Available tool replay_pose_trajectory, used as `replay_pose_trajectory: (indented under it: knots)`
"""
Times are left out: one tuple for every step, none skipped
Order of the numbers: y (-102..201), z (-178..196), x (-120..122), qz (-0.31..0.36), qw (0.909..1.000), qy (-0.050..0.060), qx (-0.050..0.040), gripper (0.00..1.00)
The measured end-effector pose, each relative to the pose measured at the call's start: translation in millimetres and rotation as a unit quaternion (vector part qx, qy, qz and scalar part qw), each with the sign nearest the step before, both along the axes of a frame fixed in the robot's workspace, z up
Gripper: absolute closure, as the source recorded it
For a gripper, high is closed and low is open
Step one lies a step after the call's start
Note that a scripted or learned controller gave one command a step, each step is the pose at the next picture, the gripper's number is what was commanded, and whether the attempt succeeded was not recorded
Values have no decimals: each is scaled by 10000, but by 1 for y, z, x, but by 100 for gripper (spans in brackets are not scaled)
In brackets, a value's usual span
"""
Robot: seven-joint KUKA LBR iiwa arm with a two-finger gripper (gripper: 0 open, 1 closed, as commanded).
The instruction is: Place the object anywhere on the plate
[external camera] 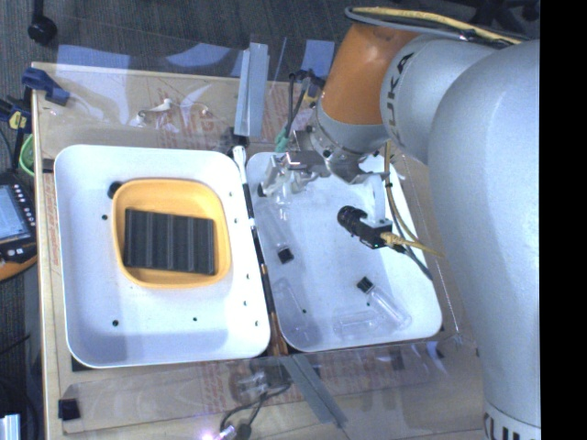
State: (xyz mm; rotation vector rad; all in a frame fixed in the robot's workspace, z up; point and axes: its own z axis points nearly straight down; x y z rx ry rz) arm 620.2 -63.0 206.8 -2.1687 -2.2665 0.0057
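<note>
Small dark object (284, 255) lies loose on the right bin (316, 333) floor: looks light, stiff, easy to nudge, so I'd pinch across its middle. My gripper (280, 183) hovers near the bin's far corner. The yellow plate (171, 198) waits in the left bin (83, 319).

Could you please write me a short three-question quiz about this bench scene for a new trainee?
1. True or false: the yellow plate lies in the left bin.
2. Which bin is the hand over? A) left B) right
3. What lies on the yellow plate?

Key:
1. True.
2. B: it is over the far end of the right bin, near the divide between the bins.
3. A dark ribbed rectangular object.
</note>
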Motion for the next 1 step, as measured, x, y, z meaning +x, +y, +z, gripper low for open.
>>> replay_pose_trajectory:
  knots:
    - [19,-15,0,1184,9930,-7,5,100]
